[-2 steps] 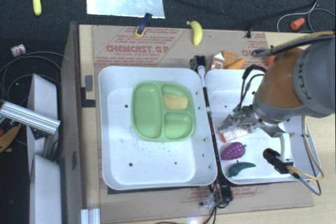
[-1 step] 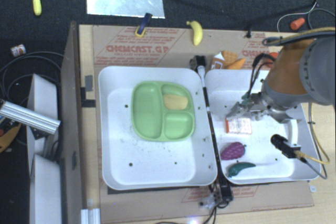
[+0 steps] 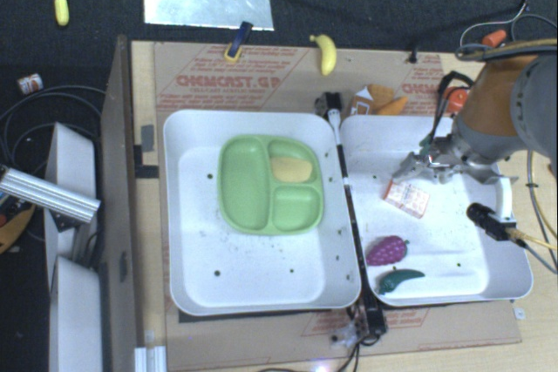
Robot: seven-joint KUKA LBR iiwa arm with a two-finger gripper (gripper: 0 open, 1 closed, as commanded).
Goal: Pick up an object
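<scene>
In the right bin [image 3: 506, 274] a red-and-white packet [image 3: 406, 198] lies flat near the middle. A purple bunch of grapes [image 3: 386, 250] and a green pepper [image 3: 399, 279] rest near the bin's front left corner. My gripper [image 3: 426, 165] hangs low over this bin, just behind and to the right of the packet and close to its far edge. Nothing is seen held in it. The grey arm with its orange band [image 3: 488, 104] reaches in from the right.
The left bin [image 3: 192, 274] holds a green divided plate [image 3: 253, 187] with a yellow item [image 3: 292, 169] in its far right compartment. A banana [image 3: 326, 54], an orange object [image 3: 385, 103] and a blue-yellow clamp [image 3: 237, 42] lie on the bench behind the bins.
</scene>
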